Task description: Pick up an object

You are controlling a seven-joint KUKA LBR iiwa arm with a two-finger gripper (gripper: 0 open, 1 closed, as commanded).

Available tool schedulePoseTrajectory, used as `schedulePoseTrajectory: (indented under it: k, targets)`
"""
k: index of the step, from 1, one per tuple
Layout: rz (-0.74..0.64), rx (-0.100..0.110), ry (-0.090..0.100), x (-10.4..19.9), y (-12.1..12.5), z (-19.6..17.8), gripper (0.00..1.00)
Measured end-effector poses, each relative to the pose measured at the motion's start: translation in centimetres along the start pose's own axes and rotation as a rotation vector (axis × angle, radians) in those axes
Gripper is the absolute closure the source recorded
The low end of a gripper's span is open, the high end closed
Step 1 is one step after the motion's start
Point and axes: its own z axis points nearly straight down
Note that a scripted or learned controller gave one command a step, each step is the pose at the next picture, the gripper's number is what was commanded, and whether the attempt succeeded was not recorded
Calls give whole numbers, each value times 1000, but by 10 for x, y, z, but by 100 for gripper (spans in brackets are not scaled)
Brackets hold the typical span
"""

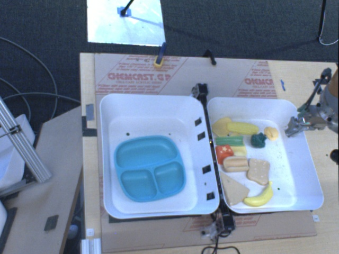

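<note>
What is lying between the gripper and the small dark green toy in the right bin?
In the camera view, a small yellow round piece lies between the gripper and the dark green toy; otherwise only bare white floor of the right bin.

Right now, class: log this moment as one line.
gripper: over right bin's right rim, holding nothing | toy food: in right bin | blue tray: left bin

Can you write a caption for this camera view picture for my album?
Robot gripper at the edge of the right bin of toy food, with a blue tray in the left bin.
</note>
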Motion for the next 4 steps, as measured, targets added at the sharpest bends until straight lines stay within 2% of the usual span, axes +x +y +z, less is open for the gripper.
schedulePoseTrajectory:
  k: [1, 2, 3, 4]
  targets:
    - [12, 28, 11, 0, -79, 102, 100]
    - [-8, 7, 10, 118, -27, 22, 100]
    - [10, 12, 2, 57, -9, -15, 100]
    - [11, 29, 10, 60, -76, 88, 100]
